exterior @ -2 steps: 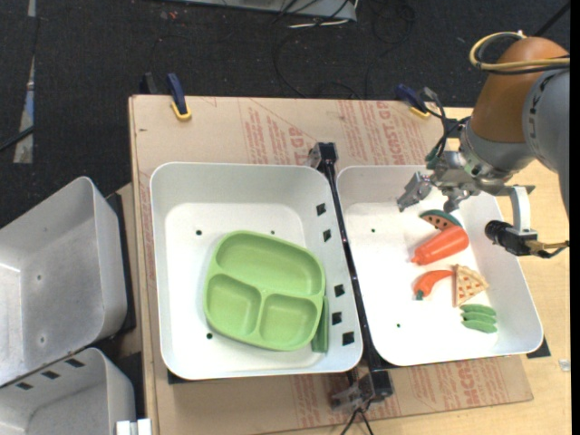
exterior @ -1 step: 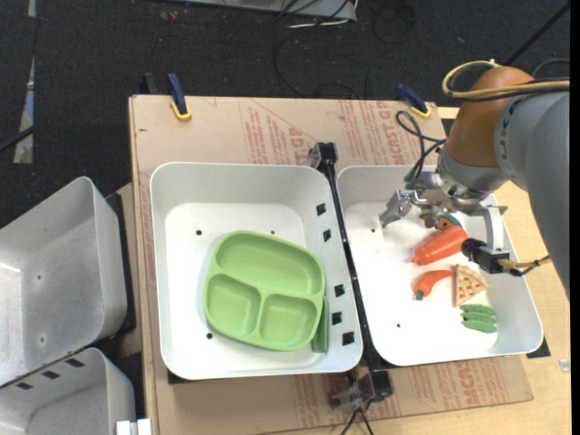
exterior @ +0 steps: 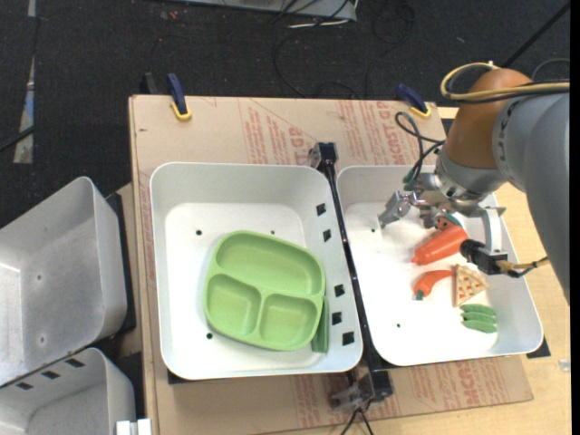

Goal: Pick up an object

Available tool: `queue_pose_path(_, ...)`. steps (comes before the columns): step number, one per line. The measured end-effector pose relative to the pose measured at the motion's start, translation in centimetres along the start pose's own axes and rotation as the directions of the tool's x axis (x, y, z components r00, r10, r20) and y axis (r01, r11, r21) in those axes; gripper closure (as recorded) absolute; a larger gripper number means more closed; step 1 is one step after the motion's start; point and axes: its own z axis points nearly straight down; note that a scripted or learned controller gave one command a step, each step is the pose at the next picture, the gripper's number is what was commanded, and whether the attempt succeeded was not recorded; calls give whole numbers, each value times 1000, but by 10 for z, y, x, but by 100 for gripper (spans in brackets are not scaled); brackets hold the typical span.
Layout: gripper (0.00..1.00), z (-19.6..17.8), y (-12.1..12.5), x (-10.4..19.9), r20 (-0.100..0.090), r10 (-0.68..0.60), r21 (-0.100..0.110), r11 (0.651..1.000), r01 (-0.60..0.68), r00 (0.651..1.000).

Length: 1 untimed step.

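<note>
Camera view's got one green tray (exterior: 264, 291) in the left bin (exterior: 172, 188). Right bin (exterior: 381, 184): two orange veggies, one pizza slice (exterior: 468, 285), one green pod (exterior: 478, 316). Gripper (exterior: 405, 205) hangs above, jaws spread, pinching nothing.

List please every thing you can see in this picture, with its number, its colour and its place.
bins: 2, white, side by side on the bench
tray: 1, green, three compartments, in the left bin
carrot: 1, orange, in the right bin
pepper: 1, orange-red, below the carrot
pizza slice: 1, tan with red spots, right of the pepper
pea pod: 1, green, below the pizza slice
clamps: 2, blue and yellow, bench's far edge
arm: 1, grey with orange band, from the right
claw: 1, grey, above the right bin
</note>
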Motion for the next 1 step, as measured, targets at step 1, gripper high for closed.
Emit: queue_pose_path(1,100,-11,1,0,1,0,-3,1000,0,1000)
